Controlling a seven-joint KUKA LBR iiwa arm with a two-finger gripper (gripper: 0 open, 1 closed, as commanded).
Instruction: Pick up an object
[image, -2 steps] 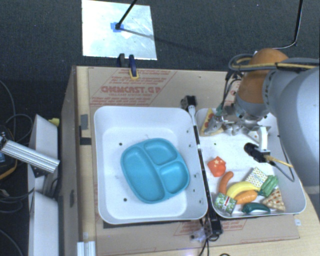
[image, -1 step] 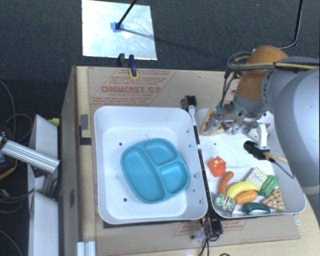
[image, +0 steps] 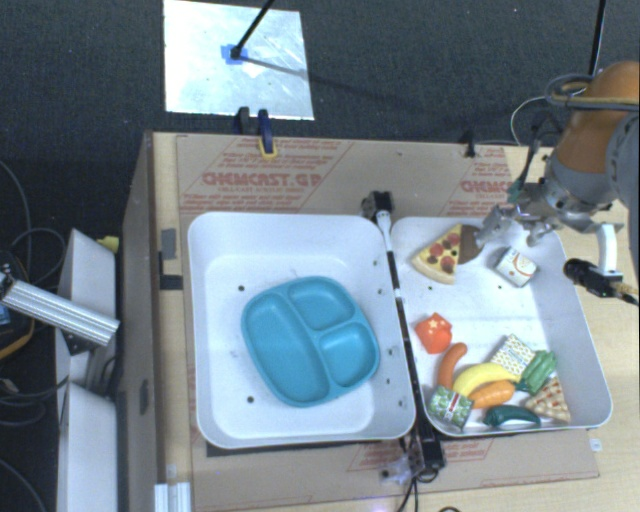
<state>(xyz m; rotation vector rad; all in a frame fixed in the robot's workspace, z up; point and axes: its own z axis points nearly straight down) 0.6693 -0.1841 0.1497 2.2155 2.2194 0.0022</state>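
My gripper (image: 513, 236) hangs over the far end of the right bin (image: 590, 345), its two grey fingers (image: 488, 228) spread open with nothing between them. Just in front of and below it lies a small white box with an orange mark (image: 516, 266), apart from the fingers. A pizza slice (image: 441, 256) rests to the left of the gripper, close to the left finger. Nearer the front of that bin lie a red pepper (image: 433, 332), a sausage (image: 450, 362), a banana (image: 480, 377), a carrot (image: 492, 393) and a green cucumber (image: 535, 370).
The left bin (image: 215, 300) holds a blue divided plate (image: 308, 338). A patterned cracker (image: 512, 352), a green can (image: 452, 405), a dark zucchini (image: 512, 417) and a waffle piece (image: 549, 402) crowd the right bin's front corner. A black divider (image: 398, 300) runs between the bins.
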